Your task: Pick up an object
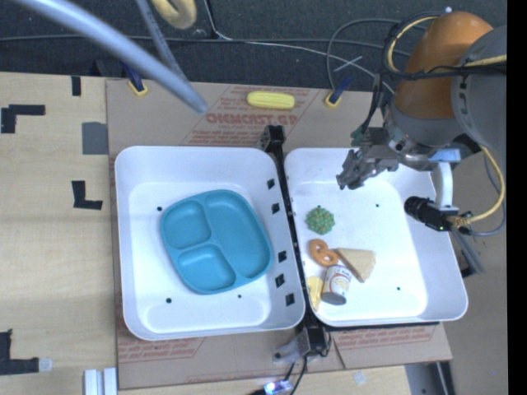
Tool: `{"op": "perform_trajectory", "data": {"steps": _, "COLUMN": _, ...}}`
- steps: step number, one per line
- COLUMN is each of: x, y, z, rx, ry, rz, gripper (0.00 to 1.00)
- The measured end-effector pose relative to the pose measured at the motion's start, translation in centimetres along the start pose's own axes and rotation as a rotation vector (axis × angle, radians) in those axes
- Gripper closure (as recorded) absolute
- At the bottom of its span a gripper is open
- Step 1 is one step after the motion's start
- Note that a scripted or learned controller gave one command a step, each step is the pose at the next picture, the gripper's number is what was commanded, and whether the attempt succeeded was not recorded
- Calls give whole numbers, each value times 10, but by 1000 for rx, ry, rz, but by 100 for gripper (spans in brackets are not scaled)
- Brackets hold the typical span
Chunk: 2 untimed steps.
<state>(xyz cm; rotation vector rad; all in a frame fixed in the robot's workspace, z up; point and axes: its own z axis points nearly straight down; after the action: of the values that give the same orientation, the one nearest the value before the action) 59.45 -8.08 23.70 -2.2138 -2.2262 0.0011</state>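
hovering over the right bin [428, 303], the pincer [352, 176] hangs apart from everything; whether it is spread or pressed together i cannot tell. the green ball [320, 219], pretzel [322, 253], wedge [357, 262] and can [336, 283] lie below it, slightly leftward.

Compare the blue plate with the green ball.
The blue plate lies in the left bin; the green ball sits in the right bin. The plate is far larger. It is flat, with three compartments; the ball is round and bumpy. Neither touches the end effector.
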Motion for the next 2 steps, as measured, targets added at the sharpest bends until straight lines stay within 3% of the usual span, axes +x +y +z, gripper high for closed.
{"op": "perform_trajectory", "data": {"steps": 2, "x": 93, "y": 8, "z": 7, "rx": -1, "ry": 0, "rz": 0, "gripper": 100}}
